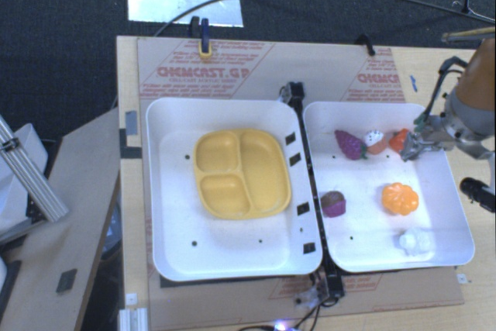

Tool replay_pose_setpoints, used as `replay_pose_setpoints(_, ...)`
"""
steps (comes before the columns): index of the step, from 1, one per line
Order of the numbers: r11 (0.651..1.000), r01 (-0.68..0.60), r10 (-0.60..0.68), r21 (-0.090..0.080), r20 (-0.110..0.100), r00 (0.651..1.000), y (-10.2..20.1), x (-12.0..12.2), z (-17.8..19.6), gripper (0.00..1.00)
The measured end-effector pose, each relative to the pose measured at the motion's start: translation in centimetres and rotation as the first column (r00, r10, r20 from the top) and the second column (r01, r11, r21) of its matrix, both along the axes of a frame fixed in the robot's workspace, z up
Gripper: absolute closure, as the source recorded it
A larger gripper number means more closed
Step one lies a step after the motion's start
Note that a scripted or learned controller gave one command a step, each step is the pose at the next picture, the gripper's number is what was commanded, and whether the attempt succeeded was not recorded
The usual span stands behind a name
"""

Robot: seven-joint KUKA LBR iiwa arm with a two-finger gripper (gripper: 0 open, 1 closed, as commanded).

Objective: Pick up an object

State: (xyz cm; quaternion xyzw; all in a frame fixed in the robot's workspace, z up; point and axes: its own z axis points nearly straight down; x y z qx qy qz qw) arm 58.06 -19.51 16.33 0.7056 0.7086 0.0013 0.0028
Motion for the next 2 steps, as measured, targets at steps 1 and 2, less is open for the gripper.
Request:
replay_pose_setpoints(1,1.0,0.0,0.0,0.0,-0.001,1.0,-0.1,0.6,4.4,1.0)
replay_pose_setpoints(2,1.0,-0.002,0.002,0.0,0.0,1.0,0.9,0.6,9.5,1.0)
